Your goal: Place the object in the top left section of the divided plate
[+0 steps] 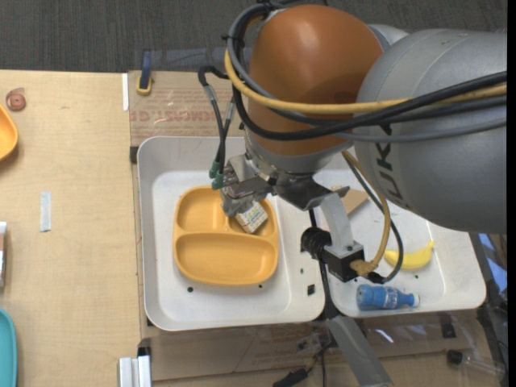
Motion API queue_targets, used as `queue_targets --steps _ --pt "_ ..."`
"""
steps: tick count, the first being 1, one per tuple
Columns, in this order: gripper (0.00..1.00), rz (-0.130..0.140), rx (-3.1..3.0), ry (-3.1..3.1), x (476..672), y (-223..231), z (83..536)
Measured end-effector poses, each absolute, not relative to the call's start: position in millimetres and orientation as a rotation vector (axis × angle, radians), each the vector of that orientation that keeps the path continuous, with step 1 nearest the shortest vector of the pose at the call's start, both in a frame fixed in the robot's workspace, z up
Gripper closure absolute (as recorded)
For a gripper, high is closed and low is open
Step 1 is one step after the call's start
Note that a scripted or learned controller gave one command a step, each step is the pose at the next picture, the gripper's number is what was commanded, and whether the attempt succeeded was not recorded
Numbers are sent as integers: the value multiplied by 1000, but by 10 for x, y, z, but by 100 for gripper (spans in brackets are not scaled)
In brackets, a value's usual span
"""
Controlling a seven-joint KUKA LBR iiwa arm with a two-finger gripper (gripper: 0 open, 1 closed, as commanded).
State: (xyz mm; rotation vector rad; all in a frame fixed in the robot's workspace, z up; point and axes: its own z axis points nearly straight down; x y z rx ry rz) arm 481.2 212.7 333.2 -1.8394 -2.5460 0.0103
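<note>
The tool [242,200] hangs over the yellow divided plate [218,256], a small patterned object [253,216] at its tip

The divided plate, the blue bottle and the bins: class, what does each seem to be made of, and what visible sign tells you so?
Divided plate: probably moulded plastic, orange-yellow, with a smooth, slightly glossy surface and rounded ridges.
Blue bottle: likely clear plastic, since it looks translucent blue with a pale cap end.
Bins: seemingly white plastic, matte, with rounded corners and thin raised rims.

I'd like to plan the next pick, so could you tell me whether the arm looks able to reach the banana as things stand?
Probably yes: the banana lies uncovered in the right bin, on the side the arm enters from.
</note>
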Motion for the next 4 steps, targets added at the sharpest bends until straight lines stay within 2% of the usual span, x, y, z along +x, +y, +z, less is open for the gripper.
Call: queue_targets --steps 1,2,3,4 --pt "100 14 -1891 -2506 4794 1909 3044" --pt "100 13 -1889 -2508 5264 1665 2774" --pt "100 11 -1935 -2473 4871 2020 3188" --pt "100 14 -2031 -2394 4790 1759 2861"
